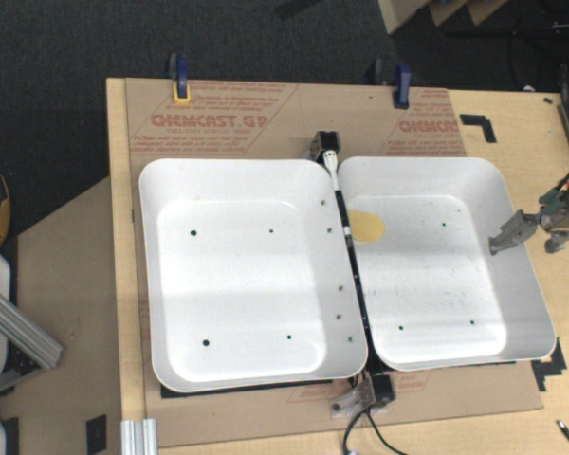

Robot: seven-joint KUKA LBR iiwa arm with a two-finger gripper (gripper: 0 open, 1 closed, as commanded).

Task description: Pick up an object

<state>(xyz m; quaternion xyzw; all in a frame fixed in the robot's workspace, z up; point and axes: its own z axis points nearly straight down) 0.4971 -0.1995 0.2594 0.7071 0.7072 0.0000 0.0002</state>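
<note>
At the right edge of the camera view, the gripper point(534, 233) reaches in over the outer rim of the right bin point(512, 207), its two grey fingers spread apart, one ending above the rim near the bin's right wall and the other further right over the bench; nothing lies between them, so the claw is released and grasping nothing. The bench top point(266, 112) is a brown board with red printed lettering along its far side, and two blue clamps point(178, 72) pin that far edge, one toward the left and one toward the right. On it sit two shallow white bins side by side, their inner rims touching along a dark seam. The left bin point(161, 282) shows a bare white floor with four small dark dots. In the right bin, a pale yellow flat object point(367, 226) rests on the floor close to the inner wall, toward the far side, well apart from the gripper. A small black fitting point(324, 144) stands at the far end of the seam between the bins, and a cable point(360, 425) runs off from the near end.
</note>
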